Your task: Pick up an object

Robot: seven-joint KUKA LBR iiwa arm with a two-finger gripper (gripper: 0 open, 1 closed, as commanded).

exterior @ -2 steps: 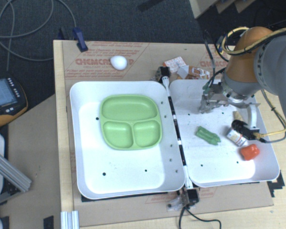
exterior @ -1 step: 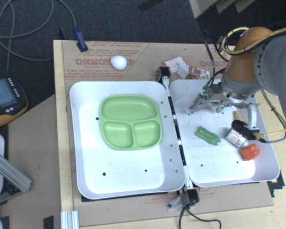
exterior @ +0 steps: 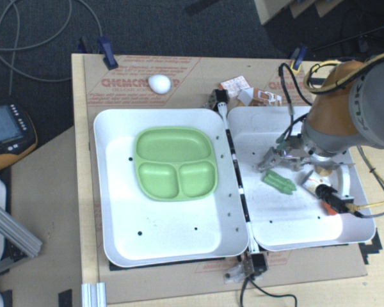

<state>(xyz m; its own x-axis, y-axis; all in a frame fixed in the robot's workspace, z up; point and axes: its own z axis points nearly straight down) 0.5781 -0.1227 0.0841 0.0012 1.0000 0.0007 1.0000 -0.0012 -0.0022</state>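
A small ridged green object (exterior: 280, 183) lies on the floor of the right bin (exterior: 294, 229), near its middle. My gripper (exterior: 276, 159) hangs just above and slightly behind it, reaching in from the right on the grey arm with the orange band (exterior: 333, 107). Nothing shows in its grasp, and the green object rests free on the bin floor. A light green divided plate (exterior: 176, 162) sits in the left bin (exterior: 166, 235), towards the back.
A white egg-shaped object (exterior: 159, 83) rests on the cardboard behind the left bin. Crumpled wrappers (exterior: 243, 91) lie behind the right bin. Blue clamps (exterior: 107, 52) grip the bench's back edge. The divider between the bins (exterior: 237, 178) runs just left of my gripper.
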